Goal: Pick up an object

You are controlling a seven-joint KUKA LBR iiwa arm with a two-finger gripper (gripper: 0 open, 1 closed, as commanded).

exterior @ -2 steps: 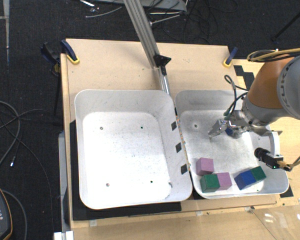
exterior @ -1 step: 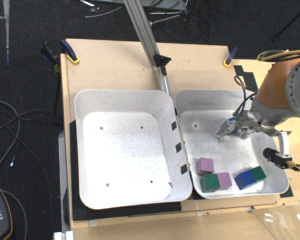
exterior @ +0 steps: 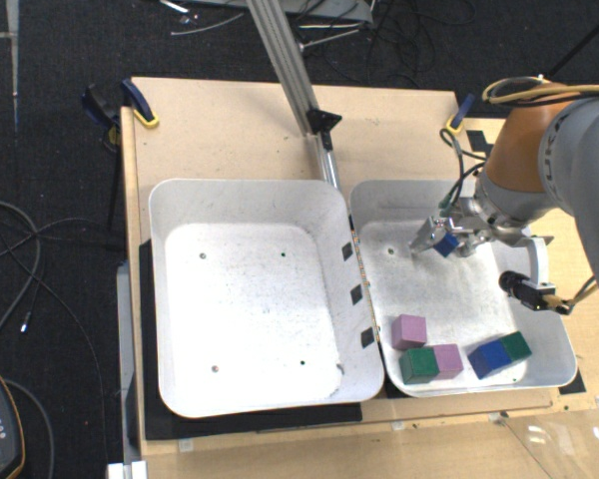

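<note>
At the right bin's five o'clock corner: five blocks are clustered, close or touching.
Count: two pink blocks, two green blocks, one blue block; two bins on the surface.
Handling: judged light, stiff, smooth; best taken across opposite flat faces.
Gripper: at the bin's twelve o'clock; something small and blue is seen at it, a grasp cannot be told.
</note>
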